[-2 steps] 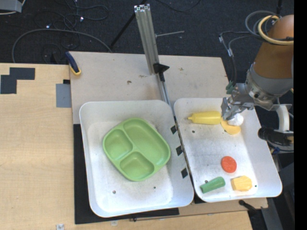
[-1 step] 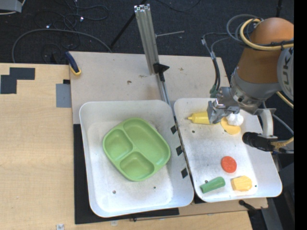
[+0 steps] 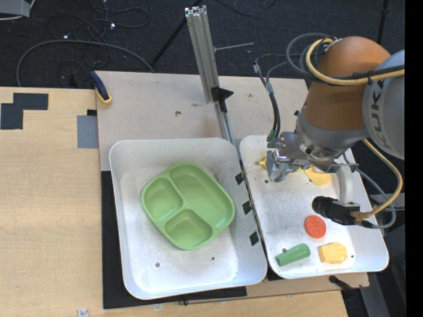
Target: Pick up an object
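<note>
My gripper (image 3: 276,170) hangs low over the far left part of the right bin (image 3: 284,203), under the grey and orange arm. A yellow object (image 3: 320,176) lies partly hidden beneath the wrist, and a bit of yellow also peeks out just left of the gripper. I cannot see anything held. Nearer the front of that bin lie an orange round piece (image 3: 315,226), a green cylinder (image 3: 293,255) and a yellow block (image 3: 332,252), all apart from the gripper.
The left bin (image 3: 132,256) holds a green divided plate (image 3: 188,205). A metal post (image 3: 205,58) rises behind the bins, close to the gripper's far left side. A ridge with black clips (image 3: 246,207) separates the two bins.
</note>
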Controlling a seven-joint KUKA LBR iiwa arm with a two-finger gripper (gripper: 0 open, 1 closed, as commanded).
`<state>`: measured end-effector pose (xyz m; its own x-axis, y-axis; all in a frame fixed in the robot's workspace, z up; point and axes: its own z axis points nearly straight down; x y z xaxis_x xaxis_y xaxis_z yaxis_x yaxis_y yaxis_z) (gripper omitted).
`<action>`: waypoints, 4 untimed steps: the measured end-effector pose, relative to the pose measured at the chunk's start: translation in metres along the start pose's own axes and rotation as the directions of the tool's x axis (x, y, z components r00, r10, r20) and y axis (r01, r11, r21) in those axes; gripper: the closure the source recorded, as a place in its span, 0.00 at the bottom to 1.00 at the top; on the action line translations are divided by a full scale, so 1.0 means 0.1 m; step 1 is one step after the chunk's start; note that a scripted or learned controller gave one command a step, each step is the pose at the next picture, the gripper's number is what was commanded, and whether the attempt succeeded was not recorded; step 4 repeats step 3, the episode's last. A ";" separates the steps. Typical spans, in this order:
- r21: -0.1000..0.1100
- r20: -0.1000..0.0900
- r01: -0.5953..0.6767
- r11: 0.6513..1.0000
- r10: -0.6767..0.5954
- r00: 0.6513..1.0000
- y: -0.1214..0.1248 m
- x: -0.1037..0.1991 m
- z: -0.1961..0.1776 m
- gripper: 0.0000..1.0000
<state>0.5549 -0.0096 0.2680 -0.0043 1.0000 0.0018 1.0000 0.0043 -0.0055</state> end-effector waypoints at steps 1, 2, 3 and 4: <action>0.001 0.000 0.000 1.000 0.000 1.000 -0.22 0.48 0.06 1.00; 0.001 0.001 0.000 1.000 0.000 1.000 -0.39 0.88 0.20 1.00; -0.001 0.002 -0.004 1.000 0.004 1.000 -0.39 0.86 0.19 0.00; -0.001 0.002 -0.004 1.000 0.004 1.000 -0.39 0.86 0.19 0.00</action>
